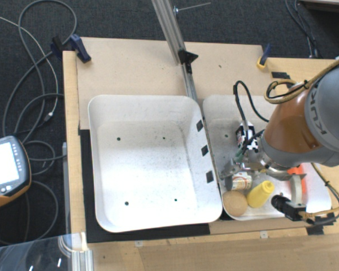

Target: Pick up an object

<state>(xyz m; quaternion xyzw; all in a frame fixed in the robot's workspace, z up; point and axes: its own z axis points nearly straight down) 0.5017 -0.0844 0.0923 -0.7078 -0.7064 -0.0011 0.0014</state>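
Hovering my tool, grip state hidden, over the crowded right bin, I risk nudging the yellow bottle aside.

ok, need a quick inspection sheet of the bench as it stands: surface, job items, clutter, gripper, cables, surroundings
Surface: wooden bench; left bin and right bin side by side.
Job's things: yellow bottle, round tan object, orange item, all in right bin's near end.
Clutter: blue clamp at bench's far left corner.
Gripper: gripper low in right bin, above the objects.
Cables: black cable looping over right bin; grey cables on floor.
Surroundings: handheld screen on dark carpet.
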